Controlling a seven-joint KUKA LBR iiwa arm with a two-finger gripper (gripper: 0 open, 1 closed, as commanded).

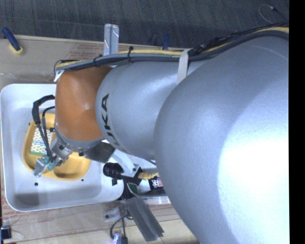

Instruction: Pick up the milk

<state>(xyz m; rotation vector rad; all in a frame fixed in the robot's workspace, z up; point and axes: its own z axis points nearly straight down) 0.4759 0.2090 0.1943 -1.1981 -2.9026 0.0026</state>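
Robot arm looms over left bin, gripper low above a yellow dish

The grey arm [208,136] spreads across most of the view from the right, its orange band [79,103] hanging over the left white bin [15,187] on the wooden bench [35,50]. In that bin lies a yellow dish [66,173], partly under the wrist, with a green-and-white patterned pack [38,142] at its left side. The gripper [43,164] sits just over the dish's left edge; whether it is open, closed or holding anything cannot be told. Which item is the milk cannot be told either.
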